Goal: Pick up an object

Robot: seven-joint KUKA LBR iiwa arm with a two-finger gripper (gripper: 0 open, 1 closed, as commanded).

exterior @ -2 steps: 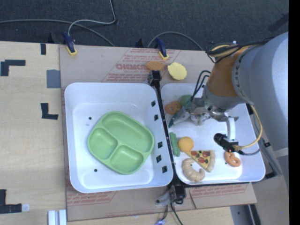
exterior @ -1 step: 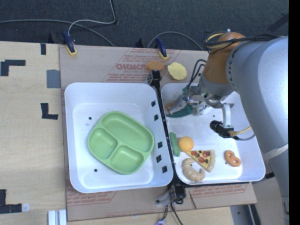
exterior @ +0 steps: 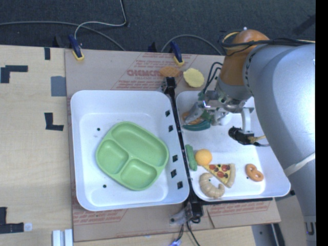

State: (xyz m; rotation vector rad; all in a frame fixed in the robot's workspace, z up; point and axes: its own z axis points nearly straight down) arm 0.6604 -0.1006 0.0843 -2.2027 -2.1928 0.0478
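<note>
Even, fairly bright overhead light washes the white bins (exterior: pixel 82 137) nearly flat, with soft shadows along their walls. The picture is slightly soft and grainy; small toys look blurred, perhaps from low resolution. Dark floor (exterior: pixel 51 9) stays dim.

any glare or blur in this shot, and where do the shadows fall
Camera view: even, soft light; the green tray casts a faint shadow in the left bin; the near arm looks soft, and the gripper area is murky.

The arm (exterior: pixel 287 86) hides the right bin's (exterior: pixel 271 188) far corner and part of a teal dish (exterior: pixel 197 126).
</note>
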